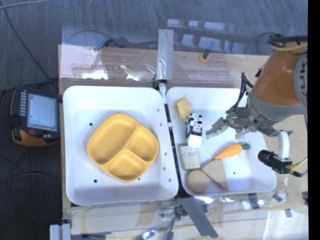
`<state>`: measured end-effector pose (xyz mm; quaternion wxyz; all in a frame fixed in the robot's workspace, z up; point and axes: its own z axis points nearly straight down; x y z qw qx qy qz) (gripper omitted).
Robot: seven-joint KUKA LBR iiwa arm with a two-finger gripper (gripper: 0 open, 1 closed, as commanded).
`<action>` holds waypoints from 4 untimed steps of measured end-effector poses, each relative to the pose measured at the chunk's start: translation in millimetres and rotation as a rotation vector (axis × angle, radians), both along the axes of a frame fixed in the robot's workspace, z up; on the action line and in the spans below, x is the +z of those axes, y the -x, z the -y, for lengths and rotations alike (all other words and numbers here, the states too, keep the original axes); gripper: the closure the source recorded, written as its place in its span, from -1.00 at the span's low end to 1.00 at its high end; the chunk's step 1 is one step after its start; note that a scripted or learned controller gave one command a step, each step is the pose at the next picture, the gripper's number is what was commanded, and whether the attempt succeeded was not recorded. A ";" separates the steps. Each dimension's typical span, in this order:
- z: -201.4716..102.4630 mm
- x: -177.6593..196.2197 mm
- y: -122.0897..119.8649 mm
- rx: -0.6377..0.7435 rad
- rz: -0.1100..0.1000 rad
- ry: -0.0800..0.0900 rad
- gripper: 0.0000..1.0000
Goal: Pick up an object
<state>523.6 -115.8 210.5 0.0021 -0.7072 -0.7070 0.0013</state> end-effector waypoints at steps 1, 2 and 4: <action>-38.9 -29.4 39.0 0.124 0.000 0.000 -1.00; 29.7 -13.1 -2.5 0.063 0.003 0.002 -1.00; 86.8 -120.2 -0.8 0.140 0.019 -0.001 -1.00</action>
